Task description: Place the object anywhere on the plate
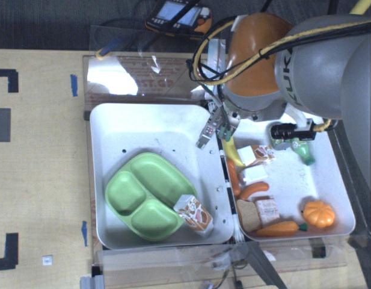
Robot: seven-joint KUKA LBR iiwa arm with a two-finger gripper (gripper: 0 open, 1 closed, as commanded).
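One carton (193, 213) on plate (143, 194), well below pincer (212, 131).

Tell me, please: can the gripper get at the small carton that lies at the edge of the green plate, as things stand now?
Probably yes. The carton lies on top at the plate's lower right rim, nothing over it. The gripper hangs above the left bin, with open space between. The bin wall beside the carton may crowd one finger.

The wooden bench (35, 179) bears two white bins (113, 131) side by side
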